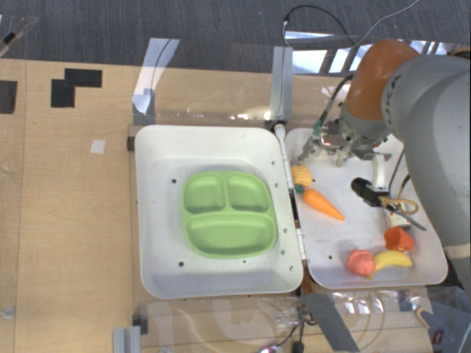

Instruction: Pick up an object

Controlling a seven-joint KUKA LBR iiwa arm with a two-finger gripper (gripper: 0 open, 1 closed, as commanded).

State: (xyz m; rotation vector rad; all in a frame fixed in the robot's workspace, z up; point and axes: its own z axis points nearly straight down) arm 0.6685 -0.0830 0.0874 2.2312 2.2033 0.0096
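No object is yet seen lifted, so the task appears to stand at its opening stage. The grey arm with the orange band (pixel 383 65) is reached in over the far end of the right-hand shallow white bin (pixel 324 263), and the pincer (pixel 329 140) is seen low there, above bare bin floor. Whether the pincer is spread or closed cannot be told, and nothing is seen gripped in it.

All candidate objects lie in the right-hand bin. An orange toy carrot with a green top (pixel 321 201) lies near the bin's left wall, with a small yellow corn-like piece (pixel 301 174) just beyond it. A pink rounded toy (pixel 361 262) and a yellow toy banana (pixel 393 259) lie touching at the bin's near end, an orange-red cup-like piece (pixel 398 238) just behind them. What remains is judged to be the whole pick: descent, closing and lifting.
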